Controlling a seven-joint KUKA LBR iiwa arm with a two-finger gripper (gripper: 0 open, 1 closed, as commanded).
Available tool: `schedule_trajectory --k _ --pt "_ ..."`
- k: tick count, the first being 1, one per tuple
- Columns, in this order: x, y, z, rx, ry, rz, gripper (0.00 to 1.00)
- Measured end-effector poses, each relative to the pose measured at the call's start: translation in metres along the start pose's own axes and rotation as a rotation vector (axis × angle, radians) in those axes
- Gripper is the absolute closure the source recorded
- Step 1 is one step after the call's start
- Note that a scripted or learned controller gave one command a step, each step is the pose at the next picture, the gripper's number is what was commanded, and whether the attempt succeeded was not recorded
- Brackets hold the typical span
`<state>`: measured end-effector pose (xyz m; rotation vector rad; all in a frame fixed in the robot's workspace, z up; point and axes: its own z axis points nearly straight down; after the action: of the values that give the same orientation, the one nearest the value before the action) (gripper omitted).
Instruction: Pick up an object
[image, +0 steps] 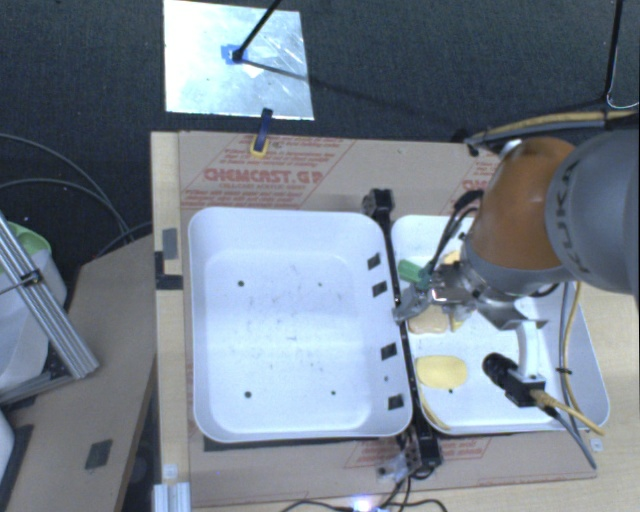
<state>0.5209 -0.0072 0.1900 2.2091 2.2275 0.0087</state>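
My gripper (432, 303) is low in the right bin (575, 385), near its left wall, under the orange band of the arm (525, 205). A pale tan object (430, 322) lies right beneath it. A green object (410, 270) sits just left of the gripper, by the bin's wall. A yellow round object (441, 371) rests on the bin floor nearer the front. A bit of yellow (452, 259) peeks out beside the wrist. The arm hides the back of this bin.
The left bin (290, 320) stands beside the right one, with black clips (385, 290) along the divider between them. A black connector with a yellow cable (520, 385) hangs over the right bin's front. The bench (280, 170) lies behind.
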Motion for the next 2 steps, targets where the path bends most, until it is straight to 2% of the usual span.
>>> schedule_trajectory --k 1,2 --pt "0.069 -0.011 -0.111 -0.007 0.004 -0.005 0.00" --pt "-0.018 -0.025 -0.071 0.007 -0.002 0.014 0.00"
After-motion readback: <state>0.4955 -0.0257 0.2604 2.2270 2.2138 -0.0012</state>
